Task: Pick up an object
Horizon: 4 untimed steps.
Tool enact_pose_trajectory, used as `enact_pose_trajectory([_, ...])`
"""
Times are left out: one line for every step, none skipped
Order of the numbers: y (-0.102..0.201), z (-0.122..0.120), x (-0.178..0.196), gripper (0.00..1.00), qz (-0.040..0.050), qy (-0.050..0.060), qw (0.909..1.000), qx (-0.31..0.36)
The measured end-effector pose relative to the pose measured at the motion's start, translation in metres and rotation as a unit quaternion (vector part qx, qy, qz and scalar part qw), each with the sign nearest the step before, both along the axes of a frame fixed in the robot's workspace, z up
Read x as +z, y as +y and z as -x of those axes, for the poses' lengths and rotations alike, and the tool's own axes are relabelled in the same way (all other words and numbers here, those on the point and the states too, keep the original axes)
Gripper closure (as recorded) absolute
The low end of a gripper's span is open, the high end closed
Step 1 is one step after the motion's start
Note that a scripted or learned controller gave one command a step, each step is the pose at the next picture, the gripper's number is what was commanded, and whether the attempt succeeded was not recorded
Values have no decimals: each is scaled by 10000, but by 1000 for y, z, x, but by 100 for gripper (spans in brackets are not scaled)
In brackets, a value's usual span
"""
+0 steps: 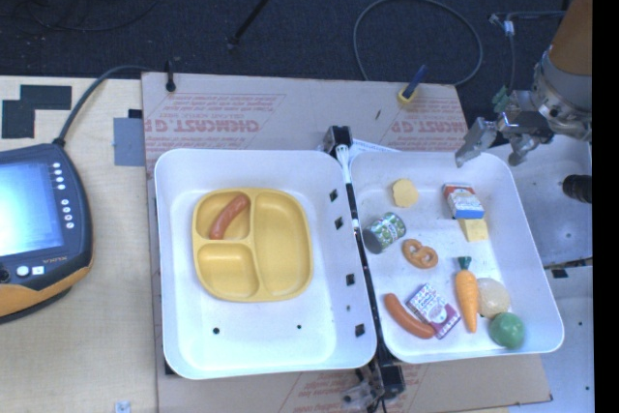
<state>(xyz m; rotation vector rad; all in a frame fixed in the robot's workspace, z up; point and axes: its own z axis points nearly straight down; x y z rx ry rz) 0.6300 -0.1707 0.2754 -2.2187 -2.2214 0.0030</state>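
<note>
The hand hovers open and empty over the right bin's far rim: the approach step. Nearest below it lie a small carton and cheese wedge. Next it must descend over one and close.

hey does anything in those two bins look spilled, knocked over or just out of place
Mostly tidy. The green can lies on its side against the divider in the right bin. One sausage sits in the yellow plate in the left bin, while a second sausage lies among the loose toys. Nothing looks spilled.
</note>
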Motion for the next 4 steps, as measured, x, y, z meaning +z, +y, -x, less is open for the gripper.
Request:
enact_pose_trajectory([17, 54, -129, 0, -27, 77, 10000, 4])
enact_pose_trajectory([28, 62, -191, 0, -10, 7, 10000, -22])
enact_pose_trajectory([26, 61, -179, 100, -18, 4, 10000, -44])
enact_pose_trajectory([90, 45, -159, 100, -11, 2, 10000, 22])
